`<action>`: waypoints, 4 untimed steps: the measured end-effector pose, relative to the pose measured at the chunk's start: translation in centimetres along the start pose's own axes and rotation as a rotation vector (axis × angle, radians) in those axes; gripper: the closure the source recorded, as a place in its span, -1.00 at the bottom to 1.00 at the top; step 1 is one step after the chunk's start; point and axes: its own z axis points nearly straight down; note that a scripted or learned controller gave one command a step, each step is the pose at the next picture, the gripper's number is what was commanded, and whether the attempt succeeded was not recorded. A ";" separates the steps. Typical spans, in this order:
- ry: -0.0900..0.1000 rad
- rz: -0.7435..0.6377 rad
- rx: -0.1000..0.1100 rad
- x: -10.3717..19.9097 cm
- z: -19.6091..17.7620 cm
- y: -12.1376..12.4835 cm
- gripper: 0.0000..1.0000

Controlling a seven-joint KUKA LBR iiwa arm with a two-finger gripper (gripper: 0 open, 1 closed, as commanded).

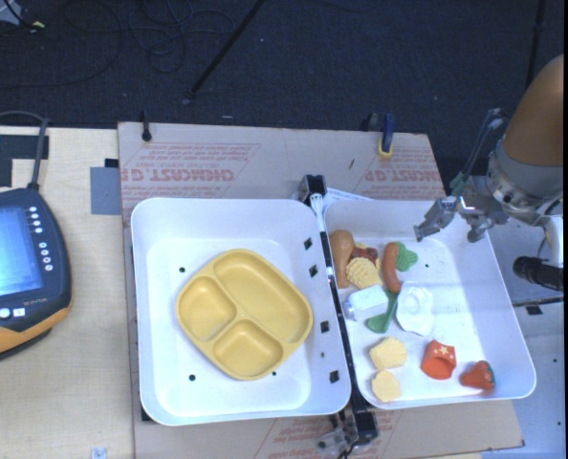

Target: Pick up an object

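Toys crowd the right bin point(513, 342): a hot dog point(341, 252), a carrot point(391, 266), a waffle piece point(362, 273), a white block point(367, 303), a fried egg point(415, 311), two yellow pieces and two red ones nearer the front. A yellow divided plate point(245, 313) sits in the left bin point(155, 256). The gripper point(453, 221) hovers over the right bin's far edge, fingers spread and holding nothing, arm point(533, 142) entering from the right.

Landmark: I place everything from the cardboard sheet point(265, 165) with reversed red print.
Bench: I see the pale wooden benchtop point(64, 371) to its left.
Floor: dark carpet point(265, 46) beyond it, crossed by cables point(229, 38).
Pendant: a screen handset point(16, 271) lies left, screen lit blue.
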 end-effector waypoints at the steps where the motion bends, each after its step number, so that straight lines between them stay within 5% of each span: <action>1: 0.000 0.000 -0.001 6.9 11.5 -3.0 -1.00; 2: 0.001 0.001 0.002 8.6 12.4 -11.9 -1.00; 3: 0.000 0.008 -0.002 8.3 11.4 -11.6 1.00; 4: 0.001 -0.006 -0.014 13.6 -0.2 -4.4 1.00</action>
